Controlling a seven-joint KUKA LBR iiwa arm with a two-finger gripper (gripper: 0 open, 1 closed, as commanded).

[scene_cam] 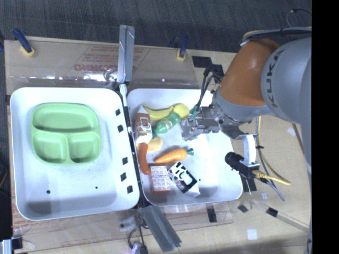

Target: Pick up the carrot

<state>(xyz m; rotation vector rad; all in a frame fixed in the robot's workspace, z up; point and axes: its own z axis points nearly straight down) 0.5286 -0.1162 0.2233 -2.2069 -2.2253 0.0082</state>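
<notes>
While the pincer [192,125] hangs above the right bin [225,187], its opening impossible to judge, one carrot [170,155] lies mid-bin, long axis near horizontal, green top toward the right. Alongside: one banana [160,111], one sausage [143,158], two small packets. Open floor lies right of the carrot; the left bin [69,197] carries one green tray [66,133].

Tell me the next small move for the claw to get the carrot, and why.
Probably shift the claw toward the bottom-left of the view and lower it over the carrot. The claw sits just above the carrot's green-tipped end in the right bin, nearer the banana, with nothing visibly held.
</notes>
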